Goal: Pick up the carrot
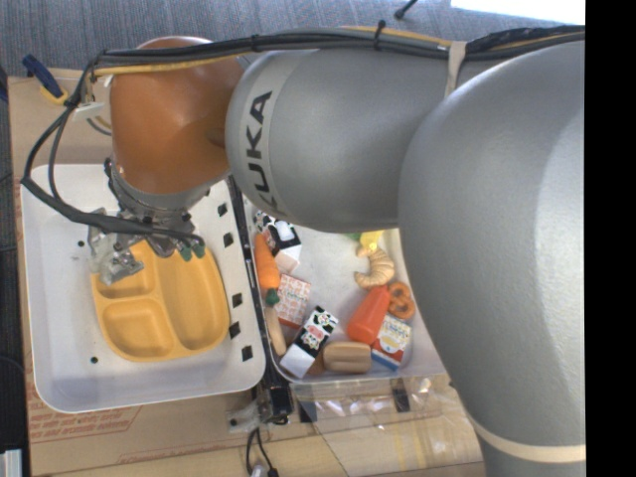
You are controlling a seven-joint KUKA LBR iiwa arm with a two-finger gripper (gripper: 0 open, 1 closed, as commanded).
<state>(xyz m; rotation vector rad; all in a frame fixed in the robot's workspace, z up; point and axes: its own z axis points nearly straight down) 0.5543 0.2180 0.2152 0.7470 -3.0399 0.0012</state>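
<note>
Orange carrot lies lengthwise in right bin, tight against divider wall, green tip toward lower end; looks like light, stiff, smooth toy plastic, likely slippery, best pinched across mid-body. Milk cartons touch its side, croissant, orange bottle and pretzel near; wall leaves little finger room. Claw hangs over yellow tray in left bin, well apart from carrot; open or closed, cannot tell

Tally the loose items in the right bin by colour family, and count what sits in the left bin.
Right bin:
Orange or red: 3, the carrot, an orange bottle, a pretzel
Tan or brown: 2, a croissant, a bread piece
Printed cartons: 4
Left bin:
Yellow tray: 1
Total: 10
</note>
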